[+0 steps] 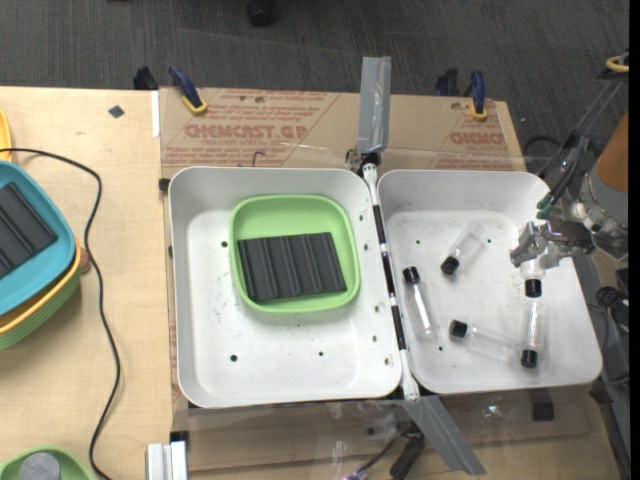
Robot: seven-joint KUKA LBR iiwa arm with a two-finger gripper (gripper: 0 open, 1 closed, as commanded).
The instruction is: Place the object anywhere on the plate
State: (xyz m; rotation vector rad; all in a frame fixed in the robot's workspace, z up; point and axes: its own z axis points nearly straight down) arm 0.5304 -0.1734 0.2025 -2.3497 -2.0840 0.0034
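Placement not yet begun; plate (295, 218) carries only its dark ridged insert (292, 266).

We see four clear vials, e.g. (460, 249), lying in the right bin (440, 368); gripper (540, 248) hovers above them, opening indeterminable, nothing visibly held.

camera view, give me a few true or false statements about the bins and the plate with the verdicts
1. The green plate sits in the left bin. True.
2. A clear tube lies on the plate. False: it carries a dark ribbed insert; the tubes are in the right bin.
3. The pincer is over the right bin. True.
4. The right bin holds one tube. False: several black-capped tubes lie there.
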